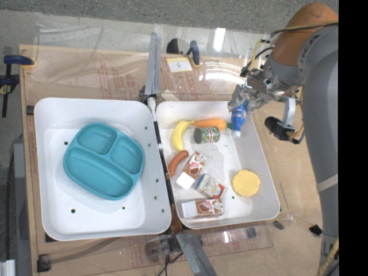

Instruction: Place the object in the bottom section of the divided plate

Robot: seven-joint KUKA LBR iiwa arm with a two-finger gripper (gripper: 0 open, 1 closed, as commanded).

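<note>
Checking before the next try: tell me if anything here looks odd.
Nothing looks spilled or broken. The can lies on its side beside the carrot and banana, and the food lies jumbled in the right bin. The plate sits flat in the left bin.

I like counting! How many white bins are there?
2: the left bin holds the blue divided plate; the right bin holds the toy food.

Smooth, slightly glossy white plastic is seen in both bins (92, 223). The teal divided plate (103, 160) looks like matt plastic. A waxy sheen is shown by the toy banana (180, 133) and carrot (210, 123). The bench (86, 73) appears as pale wood under a reflective clear sheet. The arm's shell (322, 108) is finished in smooth grey.
</note>
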